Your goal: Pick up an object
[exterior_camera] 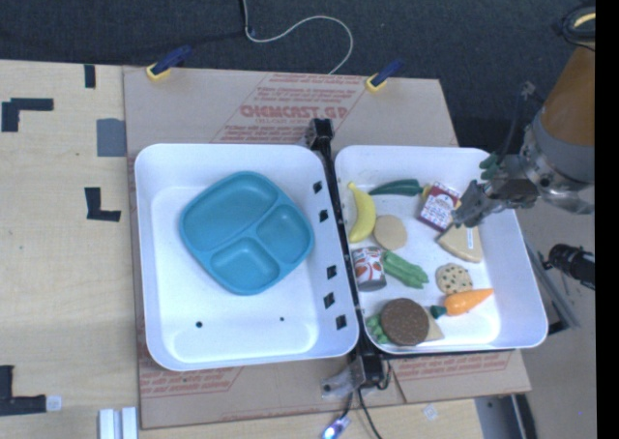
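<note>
From my console the gripper (471, 207) hangs over the right bin (513, 331), low by its upper right part, and I cannot tell how it is set, so I won't claim any catch. Nothing looks lifted. Just beside it lie the red packet (438, 205) and, below, the pale wedge (462, 245), close together; my worry is a descent between the two that pinches neither or shoves one against the wall. Further out sit the cookie (453, 278), carrot (468, 301), banana (361, 212) and small can (369, 268). The blue tray (247, 231) rests well apart in the left bin (160, 331).
</note>
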`<state>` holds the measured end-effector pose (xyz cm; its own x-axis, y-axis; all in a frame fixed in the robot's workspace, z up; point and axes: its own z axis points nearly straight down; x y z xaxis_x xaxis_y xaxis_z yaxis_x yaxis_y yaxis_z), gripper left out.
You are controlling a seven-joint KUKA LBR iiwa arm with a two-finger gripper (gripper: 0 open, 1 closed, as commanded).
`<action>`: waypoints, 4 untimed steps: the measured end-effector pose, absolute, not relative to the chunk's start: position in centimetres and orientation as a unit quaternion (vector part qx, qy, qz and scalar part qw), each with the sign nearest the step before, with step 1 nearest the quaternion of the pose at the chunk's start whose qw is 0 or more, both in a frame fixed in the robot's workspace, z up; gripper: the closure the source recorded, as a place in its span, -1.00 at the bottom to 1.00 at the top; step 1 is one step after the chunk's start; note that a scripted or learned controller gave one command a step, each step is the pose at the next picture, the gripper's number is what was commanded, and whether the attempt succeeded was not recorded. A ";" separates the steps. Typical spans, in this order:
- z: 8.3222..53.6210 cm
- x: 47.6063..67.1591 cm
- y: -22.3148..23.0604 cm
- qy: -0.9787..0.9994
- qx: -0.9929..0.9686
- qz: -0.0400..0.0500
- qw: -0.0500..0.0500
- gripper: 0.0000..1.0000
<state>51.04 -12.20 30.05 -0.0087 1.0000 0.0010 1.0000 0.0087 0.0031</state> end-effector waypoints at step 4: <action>35.2 48.4 -1.4 0.705 0.709 -0.001 0.001 1.00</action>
